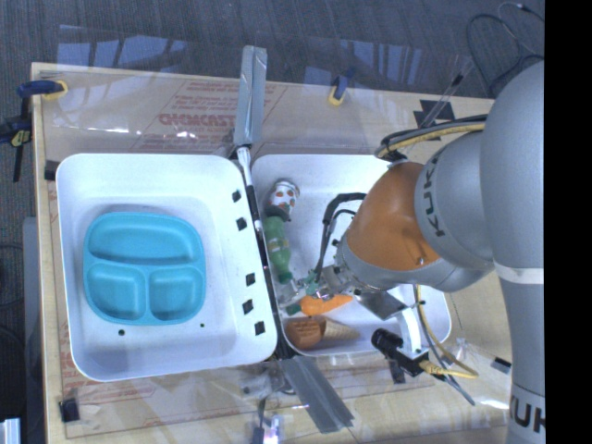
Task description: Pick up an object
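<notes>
The right bin (314, 176) holds a green figure with a pale round head (277, 225) along its left wall, an orange carrot-shaped object (326, 304) and a brown block (314, 332) near the front. My gripper (319, 285) is low in this bin, directly over the orange object and beside the green figure's lower end. The orange band and wrist (398, 225) cover most of the gripper from above. I cannot see anything held between its fingers.
The left bin (83, 178) carries a blue three-compartment tray (143, 266). A metal divider bar (248, 100) runs between the bins at the back. Cables (435, 354) trail by the right bin's front corner. Clamps sit on the bench's edges.
</notes>
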`<action>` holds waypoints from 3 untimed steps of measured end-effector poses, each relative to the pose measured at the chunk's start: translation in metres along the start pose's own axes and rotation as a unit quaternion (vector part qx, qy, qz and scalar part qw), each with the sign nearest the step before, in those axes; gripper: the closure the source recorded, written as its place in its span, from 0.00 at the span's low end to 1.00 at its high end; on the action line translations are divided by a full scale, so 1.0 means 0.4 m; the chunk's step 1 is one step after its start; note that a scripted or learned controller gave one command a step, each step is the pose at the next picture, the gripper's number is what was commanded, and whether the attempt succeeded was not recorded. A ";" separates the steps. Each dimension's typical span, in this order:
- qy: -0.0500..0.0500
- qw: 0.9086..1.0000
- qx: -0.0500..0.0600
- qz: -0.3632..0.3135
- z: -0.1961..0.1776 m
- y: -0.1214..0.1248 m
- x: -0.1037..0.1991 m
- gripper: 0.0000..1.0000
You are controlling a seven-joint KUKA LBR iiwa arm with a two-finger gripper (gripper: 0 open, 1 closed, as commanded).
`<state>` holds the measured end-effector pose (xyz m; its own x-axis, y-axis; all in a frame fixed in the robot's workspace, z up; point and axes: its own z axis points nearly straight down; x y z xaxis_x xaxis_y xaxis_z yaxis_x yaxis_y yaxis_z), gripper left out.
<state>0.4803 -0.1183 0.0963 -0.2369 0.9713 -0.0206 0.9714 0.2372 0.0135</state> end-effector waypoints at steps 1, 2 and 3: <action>0.005 1.000 0.003 -0.005 -0.020 0.001 0.009 1.00; 0.002 1.000 0.003 -0.003 -0.023 -0.001 0.000 0.00; 0.009 0.996 0.006 -0.090 0.008 -0.014 -0.026 0.00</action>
<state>0.4776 -0.1296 0.0933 -0.4076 0.9132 -0.0036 0.9132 0.4076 0.0002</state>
